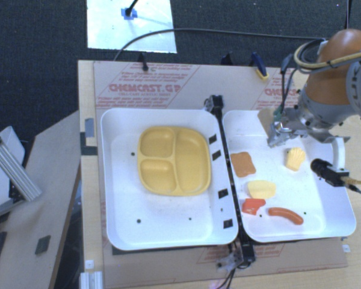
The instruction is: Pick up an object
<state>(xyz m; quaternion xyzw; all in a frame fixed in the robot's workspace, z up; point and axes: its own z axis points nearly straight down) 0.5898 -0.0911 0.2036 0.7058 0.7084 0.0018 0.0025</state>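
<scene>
Task barely begun, by the look of it: nothing lifted yet, every item lying flat on a bin floor. Gripper (277,136) low over upper part of right bin (340,221), at frame's right-centre, near the bin's upper-left corner. Fingers: state not readable at this res, so can't tell if apart or together; nothing visibly between them. No contact w/ any object seen.

Left to do, as a judgement: choose a target, descend on it, close, raise it clear. Nearest candidate prob. the yellow corn piece (295,159), just below and right of gripper, apart from it.

Containers:
- Left bin (117,221), centre-left of frame: holds one yellow divided plate (174,161), three compartments, all bare; sits upper-middle of bin floor.
- Right bin: five small items. Yellow corn piece in upper middle. Brown flat slab (243,164) near left wall, beside the divider between bins. Pale yellow wedge (262,189) below the slab. Red chunk (253,206) just below-left of the wedge, close or touching, hard to say. Orange-red sausage (286,215) lower middle, lying at a slant, just right of red chunk, apart from it.

Both bins side by side on worktop (90,179), touching along the black-clipped seam.
</scene>
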